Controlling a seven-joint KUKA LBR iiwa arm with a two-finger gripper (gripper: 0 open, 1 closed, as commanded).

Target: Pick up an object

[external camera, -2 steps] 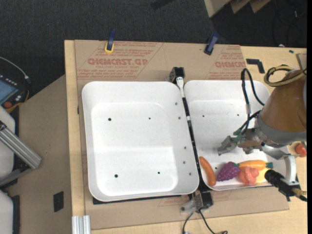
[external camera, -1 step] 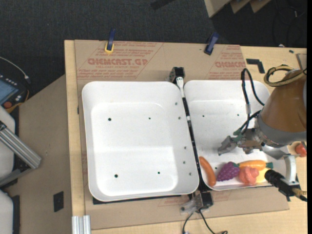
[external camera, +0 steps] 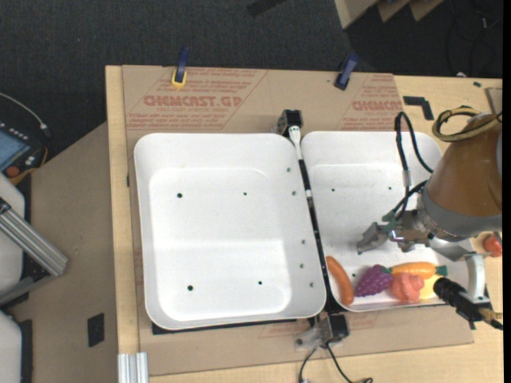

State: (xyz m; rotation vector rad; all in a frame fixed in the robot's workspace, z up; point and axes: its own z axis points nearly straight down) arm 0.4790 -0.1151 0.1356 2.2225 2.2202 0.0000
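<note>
Along the near wall of the right bin (external camera: 351, 162) lie several toy foods: an orange sausage-shaped piece (external camera: 340, 280), a purple grape bunch (external camera: 373, 280), and a pink and orange lump with a yellow piece (external camera: 411, 280). My gripper (external camera: 382, 235) hangs low in the right bin, just above and behind the grapes, its grey fingers spread open with nothing between them. The arm's orange band (external camera: 471, 174) rises behind it at the right.
The left bin (external camera: 219, 222) sits beside the right one, with a black divider strip (external camera: 307, 206) between them. Cables (external camera: 407, 154) loop from the arm over the right bin's far corner. Cardboard covers the bench around both bins.
</note>
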